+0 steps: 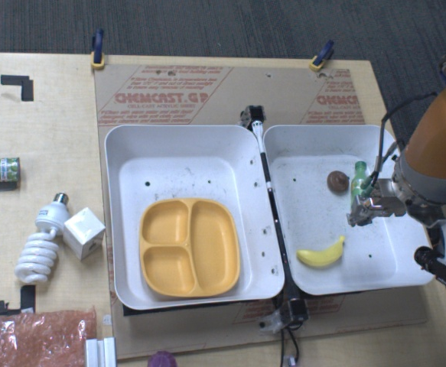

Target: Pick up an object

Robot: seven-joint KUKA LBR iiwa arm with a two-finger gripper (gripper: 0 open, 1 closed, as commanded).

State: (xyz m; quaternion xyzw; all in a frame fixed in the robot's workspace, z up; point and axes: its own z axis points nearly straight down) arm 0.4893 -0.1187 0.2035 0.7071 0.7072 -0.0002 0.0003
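Banana (321, 254) lies on the floor of the right bin (406, 275), near its front wall, curved and well apart from everything else. You can expect it to be light, slightly soft and smooth-skinned, so close across its thick middle rather than the tapered tips, and squeeze gently to avoid bruising. The gripper (360, 214) hangs over the same bin, just beside a small green bottle (359, 180), and whether its fingers are apart or together you cannot tell from this angle. A brown round object (337, 180) sits near the bottle; it may roll away. The left bin (123, 174) carries a yellow divided plate (190, 247), broad and awkward to pinch.
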